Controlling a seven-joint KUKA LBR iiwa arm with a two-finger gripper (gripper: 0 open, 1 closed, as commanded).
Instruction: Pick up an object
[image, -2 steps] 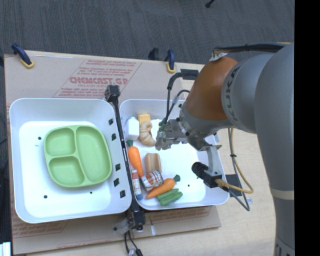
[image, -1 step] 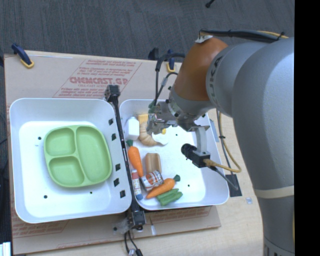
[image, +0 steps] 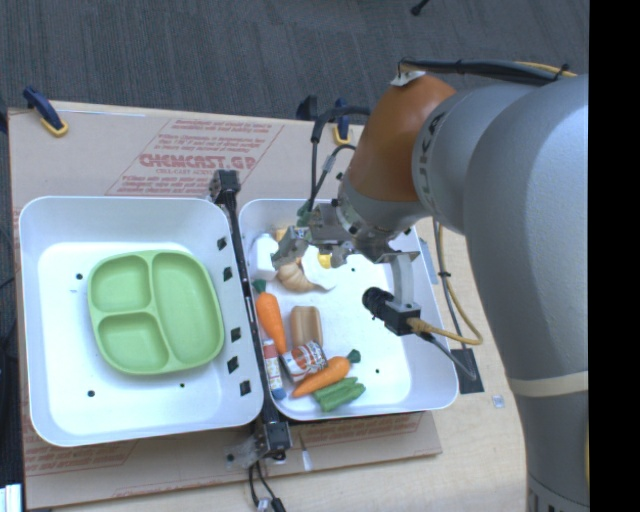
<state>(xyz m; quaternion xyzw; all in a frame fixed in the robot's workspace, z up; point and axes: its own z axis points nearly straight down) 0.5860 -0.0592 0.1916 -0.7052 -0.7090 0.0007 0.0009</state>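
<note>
The gripper (image: 300, 243) hangs low at the far left corner of the right bin (image: 425, 385), over a pale shell-like toy (image: 298, 277); whether it grips cannot be told. Toward that bin's near edge lie two carrots (image: 270, 318) (image: 326, 375), a hot dog (image: 305, 326), a small can (image: 308, 357) and a green pod (image: 340, 396). One green divided plate (image: 157, 310) sits in the left bin (image: 40, 225).

arm (image: 500, 200) cut off at right edge, fingers hidden — state unclear
</note>
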